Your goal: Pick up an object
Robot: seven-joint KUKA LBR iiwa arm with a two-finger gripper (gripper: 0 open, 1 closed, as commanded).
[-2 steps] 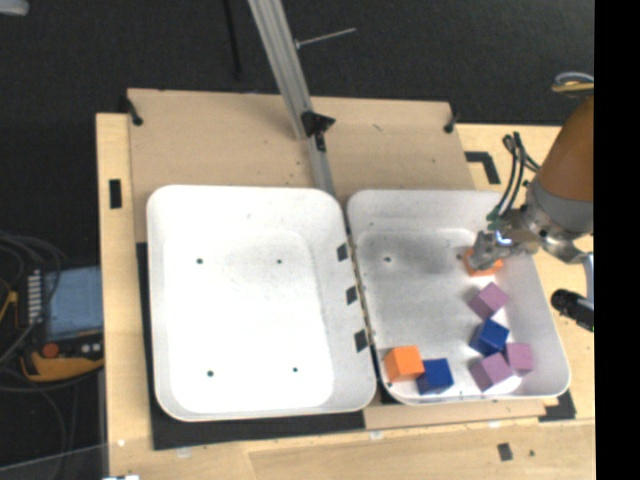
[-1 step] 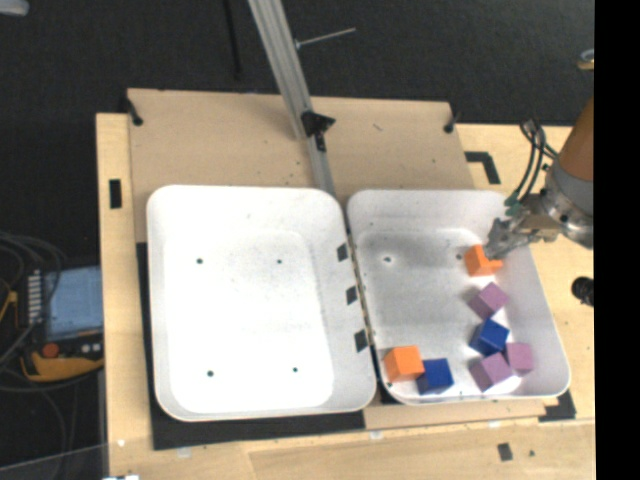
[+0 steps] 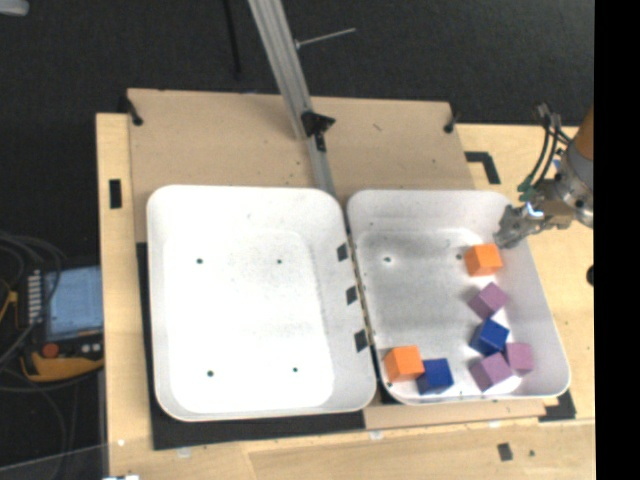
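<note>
1. Camera view has the gripper [image 3: 515, 226] hanging over the right bin's [image 3: 420, 218] upper right rim.
2. Nearest grab looks like the orange cube [image 3: 484, 259], sitting just down-left of the tip, close but not touching.
3. Can't tell how wide the fingers are, too blurry.
4. Purple cube [image 3: 491, 299] and blue cube [image 3: 491, 336] lie farther down that same wall.

lab bench [image 3: 420, 128] (paired white bins [image 3: 250, 208], cabling [image 3: 30, 268])
</note>
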